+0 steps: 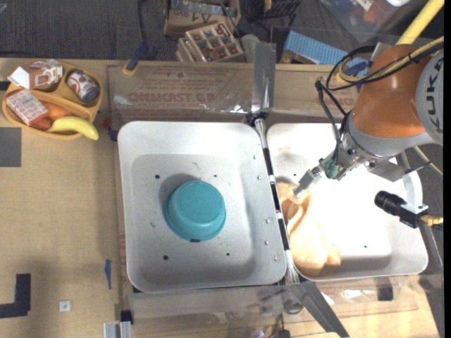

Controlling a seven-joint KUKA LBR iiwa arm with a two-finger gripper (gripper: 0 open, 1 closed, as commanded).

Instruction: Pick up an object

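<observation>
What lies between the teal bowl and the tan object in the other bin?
In the camera view, bare white bin floor, then the two bins' adjoining rims, separate the teal bowl from the tan object.

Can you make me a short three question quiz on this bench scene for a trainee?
1. True or false: the teal bowl sits in the left bin.
2. Which bin holds the tan cloth? A left, B right.
3. Fill in: the gripper is over the cloth's ____ end, near or far from the camera?

Key: 1 true; 2 B; 3 far.
</observation>
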